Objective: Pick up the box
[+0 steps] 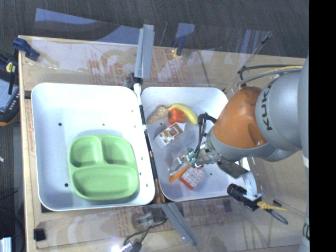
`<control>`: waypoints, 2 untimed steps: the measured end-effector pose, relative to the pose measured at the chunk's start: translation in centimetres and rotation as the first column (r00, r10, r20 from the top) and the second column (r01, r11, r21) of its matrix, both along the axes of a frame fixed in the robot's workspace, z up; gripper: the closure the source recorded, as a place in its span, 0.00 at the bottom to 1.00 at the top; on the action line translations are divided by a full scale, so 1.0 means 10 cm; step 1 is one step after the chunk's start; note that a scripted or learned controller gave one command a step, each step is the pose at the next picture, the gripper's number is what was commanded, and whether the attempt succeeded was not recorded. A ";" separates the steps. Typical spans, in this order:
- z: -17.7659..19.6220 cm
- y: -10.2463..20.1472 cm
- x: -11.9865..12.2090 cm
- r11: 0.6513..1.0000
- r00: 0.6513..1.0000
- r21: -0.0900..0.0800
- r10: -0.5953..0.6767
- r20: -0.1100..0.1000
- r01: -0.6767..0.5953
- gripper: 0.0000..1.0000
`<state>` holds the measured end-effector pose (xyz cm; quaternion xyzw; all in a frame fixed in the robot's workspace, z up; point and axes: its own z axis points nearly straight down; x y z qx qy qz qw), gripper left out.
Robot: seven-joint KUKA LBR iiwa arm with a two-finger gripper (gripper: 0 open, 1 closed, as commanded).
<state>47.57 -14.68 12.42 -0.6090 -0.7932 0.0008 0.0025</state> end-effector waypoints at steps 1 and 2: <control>-0.29 -0.19 0.03 0.999 0.999 -0.001 0.042 0.009 -0.042 0.00; -0.18 -0.21 0.05 0.999 0.999 -0.006 0.047 0.012 -0.047 1.00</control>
